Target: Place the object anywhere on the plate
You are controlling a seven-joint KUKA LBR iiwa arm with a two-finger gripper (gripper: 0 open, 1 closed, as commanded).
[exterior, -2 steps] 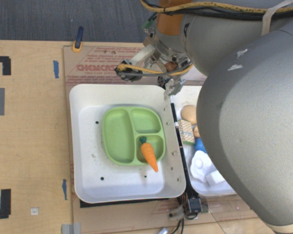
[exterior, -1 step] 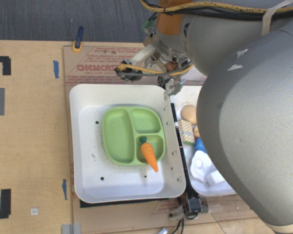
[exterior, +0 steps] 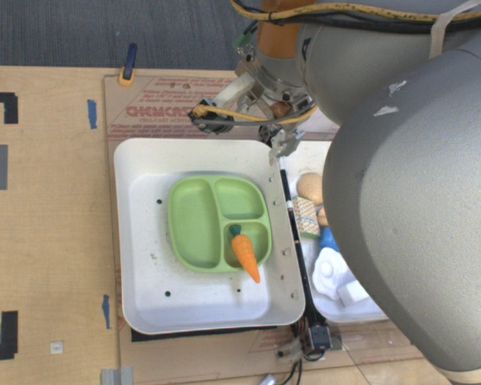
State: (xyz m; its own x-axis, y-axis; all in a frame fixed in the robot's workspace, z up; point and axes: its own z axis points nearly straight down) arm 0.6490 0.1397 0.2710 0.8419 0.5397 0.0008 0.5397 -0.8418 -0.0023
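Grey arm (exterior: 409,191) housing fills the right foreground, covering most of the right bin (exterior: 337,307). Gripper (exterior: 276,139) sits above the left bin (exterior: 136,215) rear rim; jaw state cannot be determined. Carrot (exterior: 245,257) lies in the green plate (exterior: 196,223), lower right compartment, tip overhanging the rim.

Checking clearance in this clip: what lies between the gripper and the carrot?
In the camera view, between the gripper and the carrot lie bare bin floor and the green plate's upper right compartment.
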